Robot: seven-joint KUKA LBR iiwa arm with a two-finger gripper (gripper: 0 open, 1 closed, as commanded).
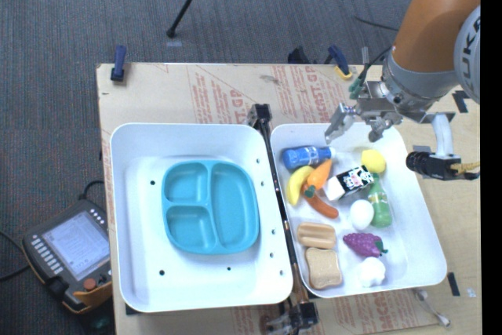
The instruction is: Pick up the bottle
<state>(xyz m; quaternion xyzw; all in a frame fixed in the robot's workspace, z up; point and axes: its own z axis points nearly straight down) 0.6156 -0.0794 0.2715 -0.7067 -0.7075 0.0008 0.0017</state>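
With its fingers spread and holding nothing, the tool hovered right of centre over the right bin, just above the blue bottle, whose crowding banana and carrot risked spoiling the grasp.

Two bins side by side on bench. Left bin: divided plate at centre. Right bin: bottle lying at far left corner, banana and carrot just before it, carton to their right, bread at near edge. Gripper above far rim.
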